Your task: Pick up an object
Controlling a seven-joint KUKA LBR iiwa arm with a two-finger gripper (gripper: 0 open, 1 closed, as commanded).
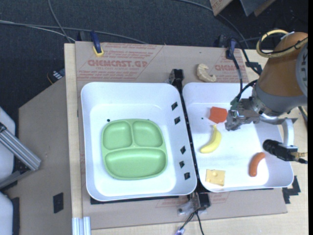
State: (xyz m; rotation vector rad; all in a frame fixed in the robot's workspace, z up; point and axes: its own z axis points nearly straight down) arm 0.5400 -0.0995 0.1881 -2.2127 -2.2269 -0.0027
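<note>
The right bin [274, 182] holds an orange-red block [218, 114] near its upper middle, a yellow banana [212, 141] below it, a pale cheese-like square [215, 176] at the front, and a red-orange sausage [256, 164] at the right. My gripper [234, 122] hangs low over the right bin, just right of the orange-red block and above the banana's upper end. The wrist body hides its fingertips, and I see nothing held between them.
The left bin [93, 102] carries a green divided plate [133, 148]. A beige curled object [206, 73] lies on the cardboard behind the right bin. Black clips line the divider [184, 126] between the bins. A black cable end [276, 149] juts over the right bin's right side.
</note>
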